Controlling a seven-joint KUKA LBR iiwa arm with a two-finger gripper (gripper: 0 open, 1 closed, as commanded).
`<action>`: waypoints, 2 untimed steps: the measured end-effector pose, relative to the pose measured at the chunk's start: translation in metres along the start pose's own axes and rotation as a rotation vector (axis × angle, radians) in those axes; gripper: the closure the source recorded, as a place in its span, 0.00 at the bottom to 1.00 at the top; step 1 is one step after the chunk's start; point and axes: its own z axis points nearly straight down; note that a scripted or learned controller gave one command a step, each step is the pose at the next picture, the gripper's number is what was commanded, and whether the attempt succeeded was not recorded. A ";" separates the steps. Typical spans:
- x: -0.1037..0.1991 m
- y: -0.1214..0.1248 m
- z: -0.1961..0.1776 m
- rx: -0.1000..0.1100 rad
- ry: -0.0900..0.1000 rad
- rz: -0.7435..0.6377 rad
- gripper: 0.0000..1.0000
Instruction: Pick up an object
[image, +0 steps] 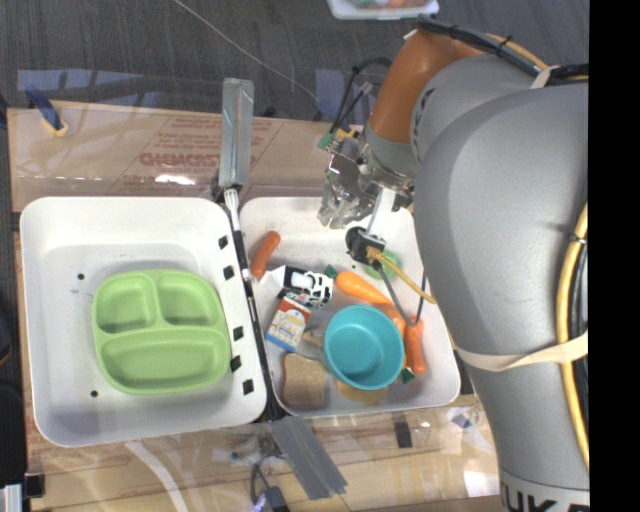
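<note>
My gripper hangs over the back of the right bin, above a bare patch of its floor, and nothing shows in its grasp. In front of it and to the left lies an orange sausage-shaped piece. A black-and-white toy car sits mid-bin, with a small carton just in front of it. A blue bowl stands at the front, a brown bread-like block to its left. One carrot lies behind the bowl and another at its right.
The left bin holds a green divided plate. A ridge with black clips separates the two bins. The bulky grey arm covers the right bin's right side. Cardboard lies behind the bins.
</note>
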 end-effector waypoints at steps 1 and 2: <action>0.023 -0.019 0.007 0.007 -0.002 0.110 1.00; -0.042 -0.044 0.068 -0.001 0.001 0.363 1.00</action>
